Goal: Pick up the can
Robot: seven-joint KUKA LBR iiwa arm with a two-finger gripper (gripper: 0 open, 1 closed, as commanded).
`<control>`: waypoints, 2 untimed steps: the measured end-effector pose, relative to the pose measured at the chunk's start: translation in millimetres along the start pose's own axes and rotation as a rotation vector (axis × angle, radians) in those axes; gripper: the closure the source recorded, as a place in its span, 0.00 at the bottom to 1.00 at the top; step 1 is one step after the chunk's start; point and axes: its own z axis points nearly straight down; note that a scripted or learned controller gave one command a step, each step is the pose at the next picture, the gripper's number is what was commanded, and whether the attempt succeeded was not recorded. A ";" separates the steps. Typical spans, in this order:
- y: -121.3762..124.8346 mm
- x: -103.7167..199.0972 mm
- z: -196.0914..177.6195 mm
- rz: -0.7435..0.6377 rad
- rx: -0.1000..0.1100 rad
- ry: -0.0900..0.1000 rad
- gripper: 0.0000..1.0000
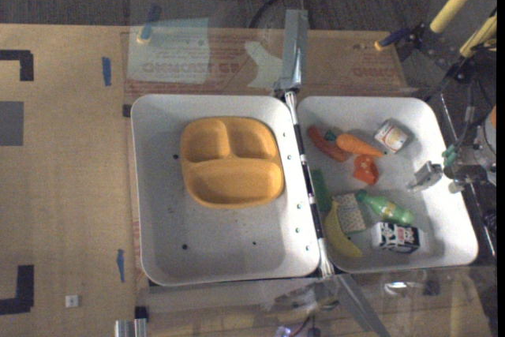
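Hovering at the right bin's (454,193) right edge, end effector (427,176) carries nothing; finger state cannot be told. Can (393,136) lies upper right in that bin, near the carrot (357,144). Approach step; next move calls for travelling to the can, then descending.

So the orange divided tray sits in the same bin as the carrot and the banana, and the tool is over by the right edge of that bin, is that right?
Not quite. In the camera view the orange divided tray lies alone in the left bin, while the carrot and banana lie in the right bin. The tool is indeed by the right bin's right edge.
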 end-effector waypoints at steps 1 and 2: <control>0.6 -1.4 -10.1 0.002 -0.003 -0.001 1.00; 133.9 57.8 -16.9 0.130 -0.002 -0.002 1.00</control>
